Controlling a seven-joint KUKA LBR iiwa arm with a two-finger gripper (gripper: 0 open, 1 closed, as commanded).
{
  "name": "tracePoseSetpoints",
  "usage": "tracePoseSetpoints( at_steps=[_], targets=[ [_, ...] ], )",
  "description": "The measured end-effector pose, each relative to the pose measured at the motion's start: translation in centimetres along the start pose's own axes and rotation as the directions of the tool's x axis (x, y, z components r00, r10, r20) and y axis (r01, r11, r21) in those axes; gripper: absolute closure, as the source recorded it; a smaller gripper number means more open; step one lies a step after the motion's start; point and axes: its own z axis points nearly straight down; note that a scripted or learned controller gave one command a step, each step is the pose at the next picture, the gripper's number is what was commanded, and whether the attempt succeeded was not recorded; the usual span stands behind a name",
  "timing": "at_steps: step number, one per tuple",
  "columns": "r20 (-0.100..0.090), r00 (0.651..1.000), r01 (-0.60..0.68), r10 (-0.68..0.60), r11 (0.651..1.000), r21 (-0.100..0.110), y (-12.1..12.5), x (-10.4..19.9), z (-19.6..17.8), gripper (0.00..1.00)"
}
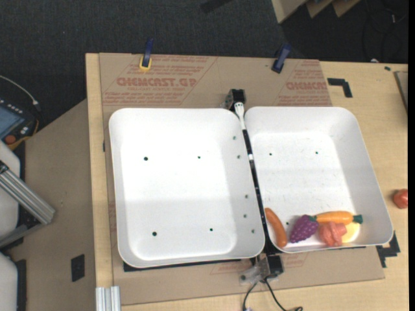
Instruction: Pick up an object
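- No arm or fingers show, so I cannot tell their state.
- Right bin [305, 141] holds a carrot [337, 217], purple grapes [303, 229] and a sausage [275, 227].

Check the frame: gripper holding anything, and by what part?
Cannot be told: neither arm nor gripper is in view. The toy food lies loose in the right bin.

White bins [181, 251], purple grapes [303, 229], orange carrot [337, 218], red-orange sausage [275, 227], brown cardboard [194, 76]
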Motion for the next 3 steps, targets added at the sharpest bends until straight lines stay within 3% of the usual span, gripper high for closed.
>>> tracePoseSetpoints(
  at_steps=[1,2,3],
  targets=[
    [-0.005,1.0,-0.001,0.001,1.0,0.012,-0.1,0.1,4.8,1.0],
    [-0.005,1.0,-0.001,0.001,1.0,0.011,-0.1,0.1,8.0,1.0],
    [-0.004,1.0,0.0,0.0,1.0,0.009,-0.1,0.1,8.3,1.0]
  ],
)
